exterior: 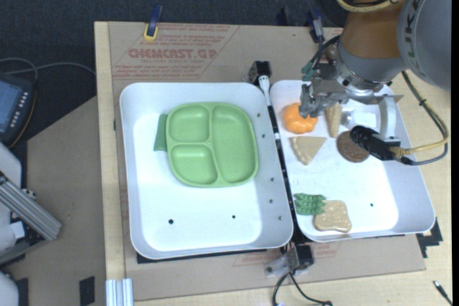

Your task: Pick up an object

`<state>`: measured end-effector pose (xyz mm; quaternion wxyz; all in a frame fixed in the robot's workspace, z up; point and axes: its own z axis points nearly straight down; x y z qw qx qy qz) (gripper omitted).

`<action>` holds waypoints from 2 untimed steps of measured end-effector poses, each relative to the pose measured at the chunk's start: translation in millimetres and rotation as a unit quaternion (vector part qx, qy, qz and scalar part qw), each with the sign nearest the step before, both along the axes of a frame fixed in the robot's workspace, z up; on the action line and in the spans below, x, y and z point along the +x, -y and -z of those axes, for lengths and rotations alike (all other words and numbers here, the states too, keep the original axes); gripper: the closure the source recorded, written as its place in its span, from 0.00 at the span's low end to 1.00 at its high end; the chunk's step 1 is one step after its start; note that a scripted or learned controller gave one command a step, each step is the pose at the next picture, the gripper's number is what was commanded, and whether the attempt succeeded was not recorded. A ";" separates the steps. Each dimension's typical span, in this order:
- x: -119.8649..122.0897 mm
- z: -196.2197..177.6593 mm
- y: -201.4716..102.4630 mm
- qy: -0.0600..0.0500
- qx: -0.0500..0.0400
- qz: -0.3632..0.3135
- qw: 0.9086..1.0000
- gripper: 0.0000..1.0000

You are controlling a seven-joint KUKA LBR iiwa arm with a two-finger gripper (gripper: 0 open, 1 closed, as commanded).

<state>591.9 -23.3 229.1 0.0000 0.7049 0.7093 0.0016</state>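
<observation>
My gripper (pixel 315 107) is low over the far left part of the right bin (pixel 401 215). It stands right above the upper right edge of an orange round fruit (pixel 297 120). A tan wedge-shaped piece (pixel 308 149) lies just in front of the fruit. A pale tan stick-like piece (pixel 333 120) is directly to the gripper's right. A brown round cookie (pixel 349 147) lies beside it, partly behind the wrist's fittings. A green pea pod (pixel 309 203) and a slice of toast (pixel 332 216) lie near the bin's front left.
The left bin (pixel 143 175) holds a green divided plate (pixel 211 143) lying over a darker green flat piece (pixel 160 132). A black divider rail (pixel 275 140) runs between the two bins. The arm's grey and orange body (pixel 387 3) hangs over the right bin's far side.
</observation>
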 end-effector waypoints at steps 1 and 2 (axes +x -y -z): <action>-1.5 -5.4 -55.4 0.000 0.000 0.000 1.000 1.00; -17.3 15.7 -95.6 -0.004 0.000 0.001 1.000 1.00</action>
